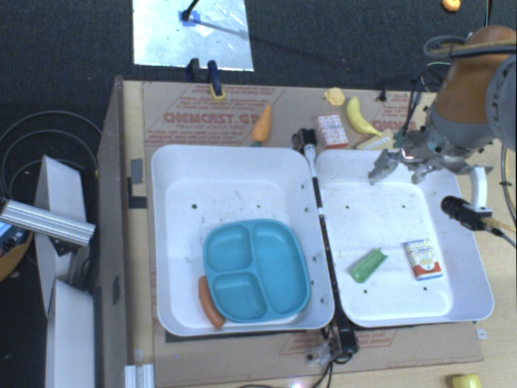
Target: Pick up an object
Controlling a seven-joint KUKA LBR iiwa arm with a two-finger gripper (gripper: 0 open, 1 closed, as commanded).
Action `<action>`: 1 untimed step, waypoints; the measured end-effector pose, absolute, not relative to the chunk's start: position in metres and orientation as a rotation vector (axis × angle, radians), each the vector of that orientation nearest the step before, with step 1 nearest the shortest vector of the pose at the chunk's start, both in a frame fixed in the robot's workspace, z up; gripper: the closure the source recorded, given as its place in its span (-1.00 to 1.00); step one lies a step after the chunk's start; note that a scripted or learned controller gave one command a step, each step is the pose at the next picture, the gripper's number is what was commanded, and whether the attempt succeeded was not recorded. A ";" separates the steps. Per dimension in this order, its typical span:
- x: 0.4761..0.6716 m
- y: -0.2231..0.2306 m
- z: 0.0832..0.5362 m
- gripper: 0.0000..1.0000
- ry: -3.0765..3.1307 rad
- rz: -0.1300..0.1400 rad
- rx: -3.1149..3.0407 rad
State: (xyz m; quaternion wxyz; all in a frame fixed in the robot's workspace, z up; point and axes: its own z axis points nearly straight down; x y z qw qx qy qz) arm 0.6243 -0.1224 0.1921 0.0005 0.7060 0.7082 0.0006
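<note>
My gripper point(400, 168) hangs over the far part of the right bin point(404, 309), fingers spread apart with nothing between them. Below it in that bin lie a green oblong object point(367, 264) and a small white and red carton point(422, 259), both well toward the near side from the gripper. In the left bin point(178, 184) rests a blue divided plate point(256, 270) with an orange sausage-like piece point(210, 301) beside its near-left edge.
Behind the bins on the cardboard lie a carrot point(261, 124), a small pink box point(332, 130), a banana point(360, 118) and a yellow bit point(334, 96). A black fitting point(462, 211) sticks in at the right bin's right rim.
</note>
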 end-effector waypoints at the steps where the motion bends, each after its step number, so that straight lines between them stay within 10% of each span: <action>1: 0.584 -0.111 0.171 -1.00 2.224 -0.003 2.223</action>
